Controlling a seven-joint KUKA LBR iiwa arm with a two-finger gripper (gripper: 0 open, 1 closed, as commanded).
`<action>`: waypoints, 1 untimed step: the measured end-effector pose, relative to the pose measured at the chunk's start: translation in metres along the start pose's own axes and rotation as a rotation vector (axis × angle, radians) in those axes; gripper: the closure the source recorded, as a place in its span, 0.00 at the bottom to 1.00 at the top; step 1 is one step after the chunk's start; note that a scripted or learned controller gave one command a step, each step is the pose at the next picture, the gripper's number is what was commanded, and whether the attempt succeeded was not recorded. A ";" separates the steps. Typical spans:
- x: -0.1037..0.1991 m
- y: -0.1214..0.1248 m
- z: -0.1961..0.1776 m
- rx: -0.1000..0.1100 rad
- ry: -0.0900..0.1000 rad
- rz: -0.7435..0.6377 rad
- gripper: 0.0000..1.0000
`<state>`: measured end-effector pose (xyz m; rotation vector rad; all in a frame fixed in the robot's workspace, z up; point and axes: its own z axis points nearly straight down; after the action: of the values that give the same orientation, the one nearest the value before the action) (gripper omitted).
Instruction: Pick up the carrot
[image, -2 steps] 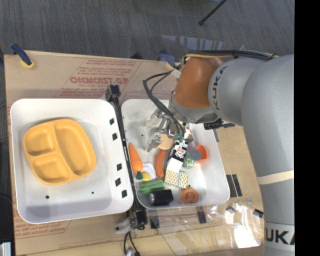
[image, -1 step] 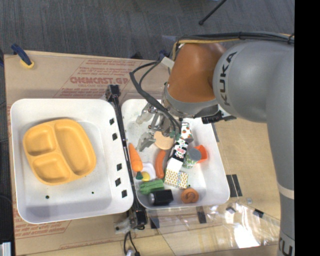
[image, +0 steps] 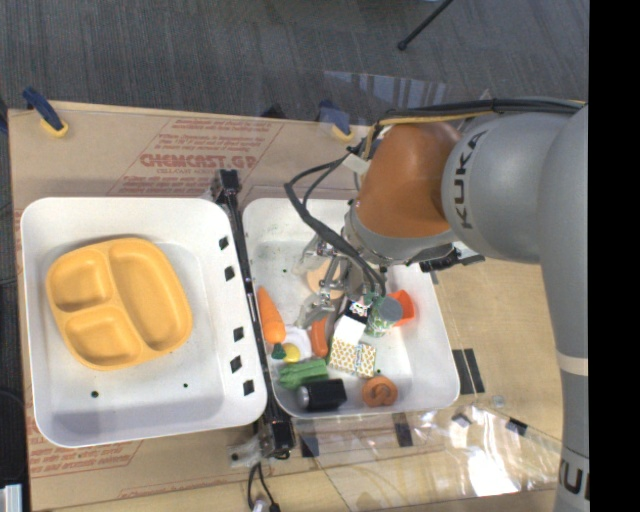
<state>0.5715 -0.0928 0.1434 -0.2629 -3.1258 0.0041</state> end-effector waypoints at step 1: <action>-0.036 -0.048 0.053 -0.001 -0.004 0.109 0.00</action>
<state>0.5990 -0.1462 0.0900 -0.4330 -3.1107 0.0029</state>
